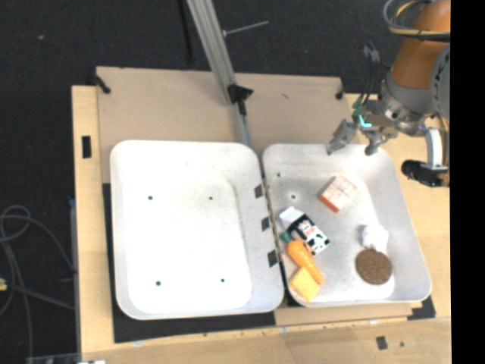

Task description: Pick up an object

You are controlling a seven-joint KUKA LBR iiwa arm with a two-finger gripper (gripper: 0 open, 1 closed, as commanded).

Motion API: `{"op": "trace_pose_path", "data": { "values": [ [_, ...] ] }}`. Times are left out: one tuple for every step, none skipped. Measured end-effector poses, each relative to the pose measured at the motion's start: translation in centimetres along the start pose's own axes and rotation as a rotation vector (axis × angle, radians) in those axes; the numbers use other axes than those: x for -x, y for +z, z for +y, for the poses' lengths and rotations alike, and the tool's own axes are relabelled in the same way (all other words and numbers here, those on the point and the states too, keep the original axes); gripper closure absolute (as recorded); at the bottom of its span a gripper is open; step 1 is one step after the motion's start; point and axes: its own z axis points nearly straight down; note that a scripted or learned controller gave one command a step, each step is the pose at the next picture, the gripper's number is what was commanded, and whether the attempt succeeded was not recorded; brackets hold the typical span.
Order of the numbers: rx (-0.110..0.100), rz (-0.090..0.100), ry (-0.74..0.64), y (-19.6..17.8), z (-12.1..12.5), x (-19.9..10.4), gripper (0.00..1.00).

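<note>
Objects for picking lie in the right bin: a small orange-and-white box near the bin's middle, a brown disc toward 5 o'clock, a white lump just above the disc, and a crowded cluster at 7 o'clock made up of a black-and-white carton, an orange carrot-like piece and a yellow block. The gripper hangs over the bin's 12 o'clock rim, fingers spread and pinching nothing. I judge the box the best target: it stands apart from everything else, and it is the nearest item, toward 6 o'clock of the claw. A good attempt would centre above it, line the fingers across its narrower sides, then descend straight. The cluster looks riskier, since its items touch. The left bin needs no attention.
</note>
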Motion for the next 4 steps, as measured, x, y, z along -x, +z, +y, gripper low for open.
{"op": "trace_pose_path", "data": {
  "values": [
    [0.004,-0.004,-0.002,-0.4,0.1,0.1,0.0],
    [-0.001,-0.002,-0.003,5.7,-0.3,-0.3,0.0],
    [0.0,-0.003,-0.004,11.0,-0.4,-0.1,0.0],
    [0.009,-0.008,-0.007,9.4,-0.2,0.0,1.0]
  ]
}}
